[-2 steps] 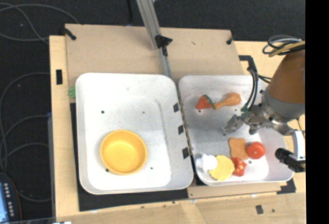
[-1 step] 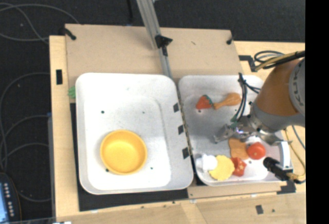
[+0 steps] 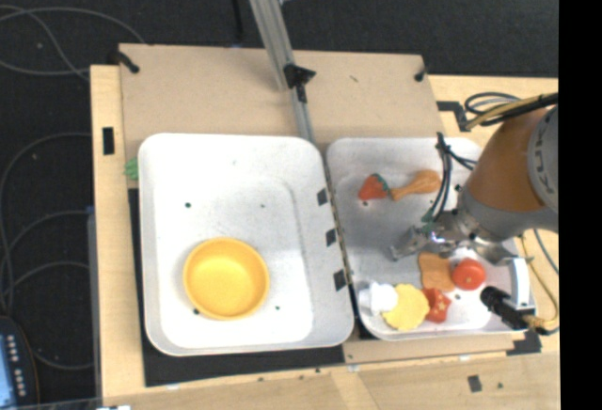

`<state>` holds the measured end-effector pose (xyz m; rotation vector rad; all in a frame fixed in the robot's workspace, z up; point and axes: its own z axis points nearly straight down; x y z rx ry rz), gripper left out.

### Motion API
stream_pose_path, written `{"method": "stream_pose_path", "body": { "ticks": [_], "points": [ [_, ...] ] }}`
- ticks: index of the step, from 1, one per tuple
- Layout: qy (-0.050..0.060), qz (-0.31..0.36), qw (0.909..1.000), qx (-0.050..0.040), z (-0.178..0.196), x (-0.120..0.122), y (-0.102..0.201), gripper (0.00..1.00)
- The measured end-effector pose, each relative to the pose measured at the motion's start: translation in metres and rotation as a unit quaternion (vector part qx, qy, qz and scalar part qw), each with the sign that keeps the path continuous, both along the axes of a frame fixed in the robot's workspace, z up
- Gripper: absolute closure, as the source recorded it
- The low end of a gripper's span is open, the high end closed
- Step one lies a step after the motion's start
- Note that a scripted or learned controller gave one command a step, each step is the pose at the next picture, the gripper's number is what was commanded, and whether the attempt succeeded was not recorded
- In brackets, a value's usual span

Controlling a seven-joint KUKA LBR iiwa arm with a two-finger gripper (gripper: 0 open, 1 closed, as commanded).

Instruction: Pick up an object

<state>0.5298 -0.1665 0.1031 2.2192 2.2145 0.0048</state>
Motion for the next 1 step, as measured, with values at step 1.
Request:
{"method": "stream_pose_path", "body": {
  "ticks": [1],
  "points": [
    [-0.002,-0.003,1.0000,-0.0002,0.0113,0.0010,-0.0014,1.00]
  ]
}}
